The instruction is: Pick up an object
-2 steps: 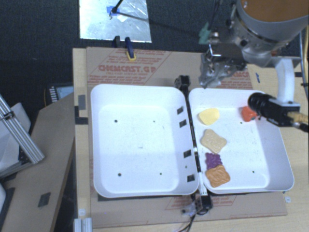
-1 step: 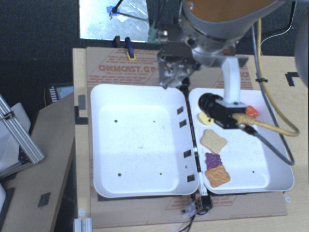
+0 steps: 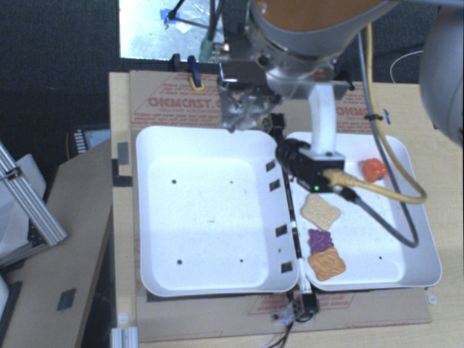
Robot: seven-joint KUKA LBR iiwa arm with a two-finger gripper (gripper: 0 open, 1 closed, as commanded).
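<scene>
**Arm over the rear of the bins, small objects lying in the right bin**

The dark floor (image 3: 51,49) filled the left and top of the view, with a bright patch (image 3: 156,17) at the top crossed by thin dark legs. A pale wooden counter (image 3: 87,216) carried a sheet of brown cardboard (image 3: 174,100) printed with red lettering, and two shallow white bins sat on it side by side. The left bin (image 3: 206,212) showed a bare floor marked by a few dark dots. The right bin (image 3: 406,259) held the loose things. The grey arm (image 3: 319,13), its orange band visible, hung over the back edge of the bins, and yellow and grey cables looped from it across the right bin. The claw (image 3: 246,111) sat at the rear rim of the left bin; whether it was spread or pressed together could not be told.

In the right bin, an orange object (image 3: 374,170) lay near the back right. A tan bread-shaped piece (image 3: 320,212) lay close to the dividing wall, a purple piece (image 3: 320,240) just in front of it, and an orange waffle-like piece (image 3: 328,264) touching that one's near side.
</scene>
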